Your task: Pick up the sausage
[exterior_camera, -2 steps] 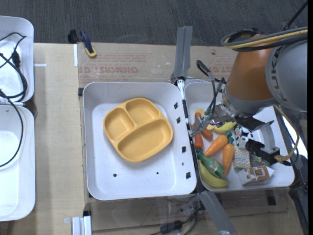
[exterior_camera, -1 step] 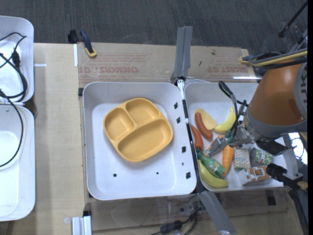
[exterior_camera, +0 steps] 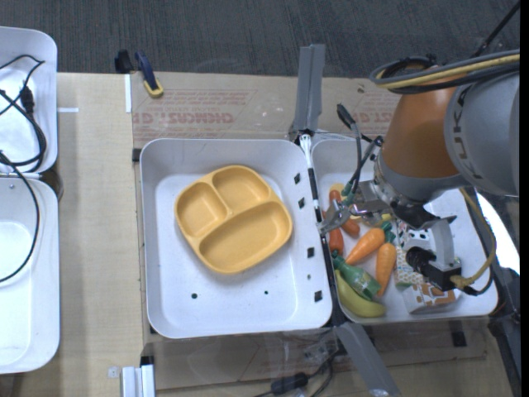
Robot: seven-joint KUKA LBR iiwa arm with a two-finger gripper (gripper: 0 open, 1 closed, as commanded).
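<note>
The sausage (exterior_camera: 335,240), small and reddish, lies at the right bin's (exterior_camera: 486,303) nine o'clock edge. The gripper (exterior_camera: 337,217) sits just above it at twelve o'clock; whether it grips cannot be told. Carrots (exterior_camera: 366,246) lie at three o'clock, a banana (exterior_camera: 360,301) at five.

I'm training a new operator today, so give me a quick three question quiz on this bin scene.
1. True or false: the yellow three-compartment plastic plate lies in the left white bin.
2. Which bin is the gripper over: A left, B right?
3. Fill in: the yellow banana lies at the right white bin's ____ edge, beside two orange carrots.

Key: 1 true; 2 B; 3 near.
</note>
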